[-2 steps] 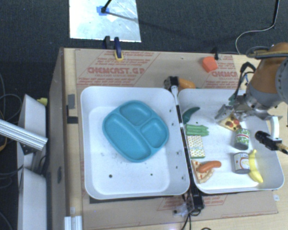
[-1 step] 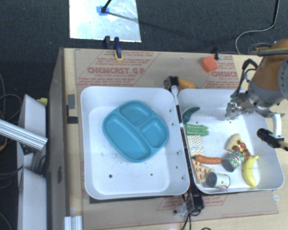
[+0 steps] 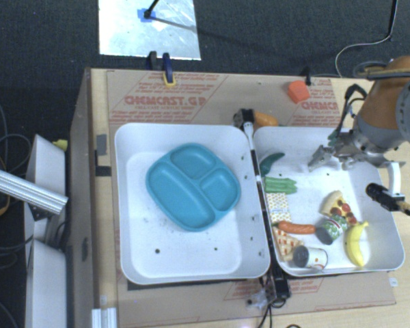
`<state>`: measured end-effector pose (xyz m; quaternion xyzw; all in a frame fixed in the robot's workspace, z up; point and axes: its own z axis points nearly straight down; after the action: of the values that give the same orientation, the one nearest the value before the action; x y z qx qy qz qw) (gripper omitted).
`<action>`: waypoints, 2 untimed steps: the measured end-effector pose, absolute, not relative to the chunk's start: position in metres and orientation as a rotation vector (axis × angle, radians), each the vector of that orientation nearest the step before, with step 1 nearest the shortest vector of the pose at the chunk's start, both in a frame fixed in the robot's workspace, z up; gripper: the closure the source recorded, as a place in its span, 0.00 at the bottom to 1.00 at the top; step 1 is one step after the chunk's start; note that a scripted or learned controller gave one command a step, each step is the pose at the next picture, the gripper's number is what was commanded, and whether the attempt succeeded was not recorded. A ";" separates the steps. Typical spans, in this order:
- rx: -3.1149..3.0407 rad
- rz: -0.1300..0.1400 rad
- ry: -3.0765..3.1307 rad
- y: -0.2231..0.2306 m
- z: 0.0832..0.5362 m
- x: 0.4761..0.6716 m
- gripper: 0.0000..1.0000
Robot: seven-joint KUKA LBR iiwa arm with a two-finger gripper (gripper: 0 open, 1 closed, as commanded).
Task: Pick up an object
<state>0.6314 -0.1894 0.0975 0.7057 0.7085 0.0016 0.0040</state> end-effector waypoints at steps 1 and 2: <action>2.219 0.001 2.220 -0.207 0.141 0.554 0.00; 2.215 0.005 2.215 -0.178 0.088 0.536 0.00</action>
<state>0.5361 -0.1784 0.0877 0.7071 0.7071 0.0016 0.0048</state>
